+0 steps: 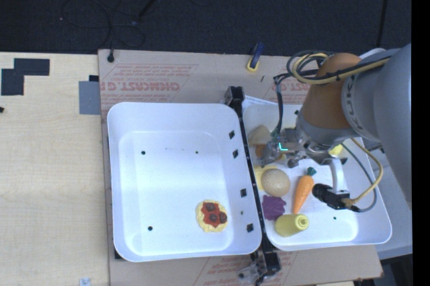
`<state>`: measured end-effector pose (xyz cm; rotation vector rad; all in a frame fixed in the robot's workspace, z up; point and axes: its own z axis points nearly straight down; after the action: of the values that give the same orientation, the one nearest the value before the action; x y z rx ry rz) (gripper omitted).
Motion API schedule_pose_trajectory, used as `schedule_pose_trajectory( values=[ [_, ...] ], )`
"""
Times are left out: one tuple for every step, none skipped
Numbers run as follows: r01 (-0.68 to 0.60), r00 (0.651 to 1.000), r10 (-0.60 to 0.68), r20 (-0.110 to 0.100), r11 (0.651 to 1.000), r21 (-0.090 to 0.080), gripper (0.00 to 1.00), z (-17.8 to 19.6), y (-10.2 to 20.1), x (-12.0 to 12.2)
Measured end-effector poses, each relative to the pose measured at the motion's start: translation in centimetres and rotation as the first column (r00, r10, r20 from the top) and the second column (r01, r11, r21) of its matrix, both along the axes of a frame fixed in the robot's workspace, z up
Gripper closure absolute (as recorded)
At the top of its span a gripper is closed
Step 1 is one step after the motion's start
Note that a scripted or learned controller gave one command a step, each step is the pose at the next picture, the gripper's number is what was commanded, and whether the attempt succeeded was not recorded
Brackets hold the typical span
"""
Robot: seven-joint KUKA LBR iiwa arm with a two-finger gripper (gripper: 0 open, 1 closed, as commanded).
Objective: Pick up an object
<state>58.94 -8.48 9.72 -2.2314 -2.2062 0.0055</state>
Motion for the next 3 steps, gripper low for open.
schedule_pose_trajectory(
  values=[
    [-0.015,1.0,0.015,0.006,1.0,-0.001,0.0,-1.0,-0.4,5.6],
    [-0.011,1.0,0.011,-0.001,1.0,0.001,0.0,-1.0,-0.2,1.9],
    [-0.012,1.0,0.012,0.005,1.0,0.0,0.0,-0.9,0.0,5.5]
  ],
)
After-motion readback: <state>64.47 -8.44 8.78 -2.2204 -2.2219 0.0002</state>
